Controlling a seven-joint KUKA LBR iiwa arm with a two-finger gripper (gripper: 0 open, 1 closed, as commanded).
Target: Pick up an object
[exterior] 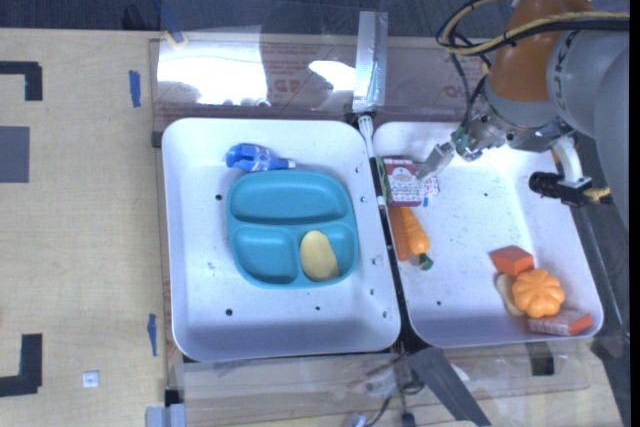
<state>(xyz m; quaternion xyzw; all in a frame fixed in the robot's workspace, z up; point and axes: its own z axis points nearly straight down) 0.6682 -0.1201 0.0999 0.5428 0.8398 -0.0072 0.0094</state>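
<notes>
Arm [560, 65] comes in from the far right, orange band up top, wrist over the far part of the right bin [470, 305]. Gripper [437, 158] angles down-left toward that bin's far-left corner, tip just beside a small red-and-white carton [402, 183] lying there. Jaw state: cannot tell from this angle, and nothing is visibly held.

Right bin contents: carton at far left; carrot [409, 233] just near of it, along the left wall; orange-red block [512, 260] near right; small orange pumpkin [538, 291] right beside it, nearer; a pinkish-red piece [563, 324] at the near-right corner, touching the pumpkin's edge.

Left bin [190, 245]: blue divided tray [275, 205] in the middle, yellow potato-like lump [319, 255] in its near-right compartment. Blue wrapped item [252, 156] sits just far of the tray.
</notes>
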